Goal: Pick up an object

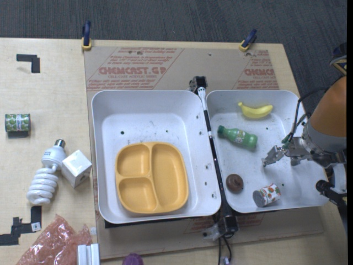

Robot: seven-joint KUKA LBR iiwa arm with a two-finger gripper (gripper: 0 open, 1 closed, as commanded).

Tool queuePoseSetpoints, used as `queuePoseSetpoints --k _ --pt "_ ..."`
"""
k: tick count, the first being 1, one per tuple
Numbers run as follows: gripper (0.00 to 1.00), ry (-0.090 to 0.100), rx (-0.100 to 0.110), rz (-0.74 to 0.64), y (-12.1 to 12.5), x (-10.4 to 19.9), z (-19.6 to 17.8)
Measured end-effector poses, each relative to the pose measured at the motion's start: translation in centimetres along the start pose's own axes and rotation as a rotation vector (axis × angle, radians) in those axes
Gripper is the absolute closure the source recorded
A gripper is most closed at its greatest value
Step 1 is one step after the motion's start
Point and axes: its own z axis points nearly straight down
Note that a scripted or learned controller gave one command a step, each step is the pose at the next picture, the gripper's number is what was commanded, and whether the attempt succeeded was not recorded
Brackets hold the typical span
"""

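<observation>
The right bin (pixel 276 101) holds a yellow banana (pixel 255 110) at the back and a green bottle (pixel 237 137) lying on its side. Nearer the front are a small brown round object (pixel 235 183) and a small tipped can with a red print (pixel 267 195). My gripper (pixel 272 155) reaches in from the right, over bare bin floor right of the bottle and above the can. It is open, with nothing between its fingers.
The left bin (pixel 105 148) holds a yellow divided plate (pixel 151 176). On the bench to the left lie a light bulb (pixel 45 175), a white cube (pixel 76 168), a green can (pixel 17 123) and a pink mesh bag (pixel 52 242).
</observation>
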Motion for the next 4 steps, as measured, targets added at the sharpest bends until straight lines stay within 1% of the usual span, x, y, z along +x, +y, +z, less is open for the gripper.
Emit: queuePoseSetpoints --k 1,2,3,4 --pt "0.0 0.0 0.0 0.001 -3.1 2.9 -1.4" --pt "0.0 -0.001 -0.002 -0.001 1.2 1.4 -2.4" --pt "0.0 0.0 0.0 -0.001 0.0 5.5 0.0" --pt "0.0 0.0 0.0 0.001 -4.4 10.3 0.0"
